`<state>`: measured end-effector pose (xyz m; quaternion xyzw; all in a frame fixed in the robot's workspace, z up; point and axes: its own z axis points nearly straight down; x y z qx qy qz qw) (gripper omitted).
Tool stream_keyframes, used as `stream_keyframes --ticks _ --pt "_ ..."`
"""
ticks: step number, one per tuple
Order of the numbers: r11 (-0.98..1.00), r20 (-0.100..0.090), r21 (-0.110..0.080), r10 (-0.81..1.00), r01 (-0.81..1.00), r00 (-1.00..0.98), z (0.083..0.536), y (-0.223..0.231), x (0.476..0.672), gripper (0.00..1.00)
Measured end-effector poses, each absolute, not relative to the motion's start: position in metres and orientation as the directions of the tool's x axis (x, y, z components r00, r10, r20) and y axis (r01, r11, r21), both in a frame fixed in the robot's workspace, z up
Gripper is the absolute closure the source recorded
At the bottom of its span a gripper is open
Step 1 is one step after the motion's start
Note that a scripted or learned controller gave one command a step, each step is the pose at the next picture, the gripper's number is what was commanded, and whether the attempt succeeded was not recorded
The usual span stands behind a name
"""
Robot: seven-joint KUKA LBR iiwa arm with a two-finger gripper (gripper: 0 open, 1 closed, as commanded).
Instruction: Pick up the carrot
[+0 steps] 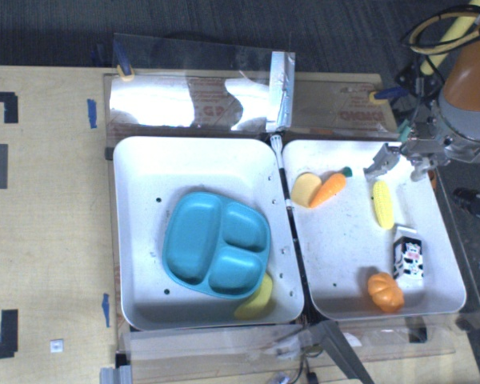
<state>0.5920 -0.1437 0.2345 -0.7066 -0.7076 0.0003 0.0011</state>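
While the carrot (330, 189) lies apart, the gripper (402, 162) hovers spread over the right bin's (348, 286) far corner.

Tool (402, 163) open, fingers spread, empty

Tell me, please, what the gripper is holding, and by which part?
Nothing: the gripper is open above the right bin's far edge, apart from the carrot.

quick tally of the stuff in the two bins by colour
orange: 2, carrot and small pumpkin
yellow: 3, corn cob, pale round piece, piece under the plate
blue: 1, divided plate
black and white: 1, milk carton
total: 7
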Motion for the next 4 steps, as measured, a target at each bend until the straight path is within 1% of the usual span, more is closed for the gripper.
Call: stream_keyframes --ticks 1,2,3,4 --pt "-0.028 0.003 -0.013 1.0 1.0 0.028 0.125 -0.098 0.643 0.0" --pt "-0.123 -0.001 0.009 0.992 0.992 0.123 0.089 -0.101 0.669 0.0" --pt "-0.119 -0.002 0.013 0.993 0.993 0.119 0.099 -0.1 0.67 1.0" --pt "0.071 -0.004 0.008 0.997 0.997 -0.071 0.189 -0.154 0.668 1.0"
